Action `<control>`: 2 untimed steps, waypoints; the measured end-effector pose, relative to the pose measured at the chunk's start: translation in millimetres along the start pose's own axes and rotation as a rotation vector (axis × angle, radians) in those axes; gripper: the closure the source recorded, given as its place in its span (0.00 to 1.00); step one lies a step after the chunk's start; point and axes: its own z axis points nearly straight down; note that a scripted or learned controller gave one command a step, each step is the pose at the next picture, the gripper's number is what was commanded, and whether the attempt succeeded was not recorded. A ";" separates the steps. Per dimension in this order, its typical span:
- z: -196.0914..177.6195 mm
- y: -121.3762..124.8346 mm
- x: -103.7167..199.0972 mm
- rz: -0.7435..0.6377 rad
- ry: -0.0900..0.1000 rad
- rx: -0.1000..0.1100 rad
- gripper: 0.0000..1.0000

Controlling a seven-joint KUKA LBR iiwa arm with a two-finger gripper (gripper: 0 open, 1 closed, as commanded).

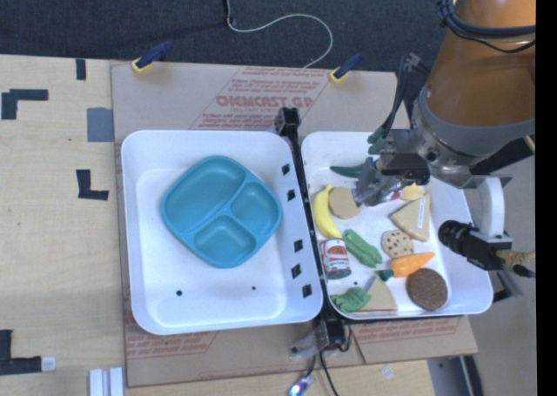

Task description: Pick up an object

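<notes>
camera view: gripper point(372, 184) low over right bin point(452, 303), finger gap unreadable — banana point(325, 212) just left, long axis near-vertical in frame.

A light wooden bench point(52, 238) carried a sheet of brown cardboard point(200, 94) printed with red lettering. Two clamps, one at the upper left point(150, 57) and one at the upper right point(347, 65), pinned the cardboard's far edge. Two shallow white bins sat side by side on the cardboard, touching along a black divider: the left bin point(148, 298) and the right bin point(461, 303). Black tape marks point(87, 185) dotted the bench surface to the left.
</notes>
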 end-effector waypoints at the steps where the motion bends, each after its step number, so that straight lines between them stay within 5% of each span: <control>1: -130.8 2.7 81.1 -0.010 0.004 -0.027 1.00; 2: 25.0 2.2 107.4 -0.002 -0.005 0.005 1.00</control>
